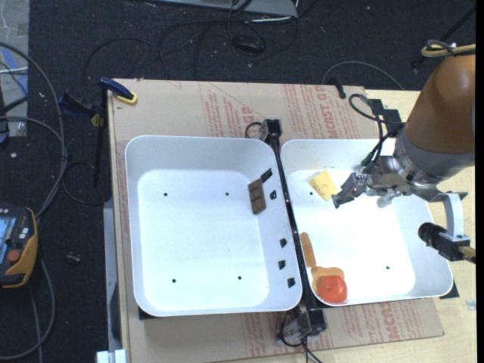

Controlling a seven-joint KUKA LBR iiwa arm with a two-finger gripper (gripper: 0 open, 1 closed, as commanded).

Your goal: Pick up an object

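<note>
— What is the arm doing over the right bin?

— The hand is closing in on a yellow block lying just beside its fingertips, toward the divider. Nothing is sitting between the fingers; they are looking slightly parted.

— And next?

— Probably easing forward around it. Open floor is lying below the hand; a red ball is resting well clear.

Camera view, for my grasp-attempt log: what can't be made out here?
- Pincer: dark and small in the camera view; whether it is open or shut cannot be told.
- Yellow block: whether the pincer touches it is unclear from this slant.
- Red ball: whether it touches the tan stick is unclear.
- Arm: cut off by the right edge.
</note>
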